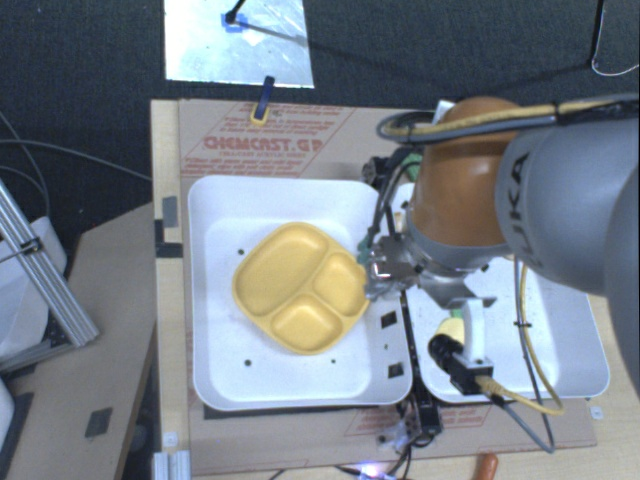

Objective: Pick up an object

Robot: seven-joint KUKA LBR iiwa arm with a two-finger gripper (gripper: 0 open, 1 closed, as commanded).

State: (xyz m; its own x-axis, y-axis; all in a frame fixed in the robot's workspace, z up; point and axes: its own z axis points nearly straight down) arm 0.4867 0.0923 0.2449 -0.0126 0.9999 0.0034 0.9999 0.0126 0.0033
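Nearest us, along the bench's front edge, we see the rim of the left bin. Inside that bin lies a yellow divided plate, flat, its three compartments facing up, roughly in the bin's middle and reaching toward its right wall. Just right of the plate, over the seam between the left bin and the right bin, the arm's wrist hangs, its orange band above. The jaws sit at the plate's right rim; we cannot tell how wide they stand or whether they grip anything. Beyond the left bin, brown printed cardboard covers the bench.
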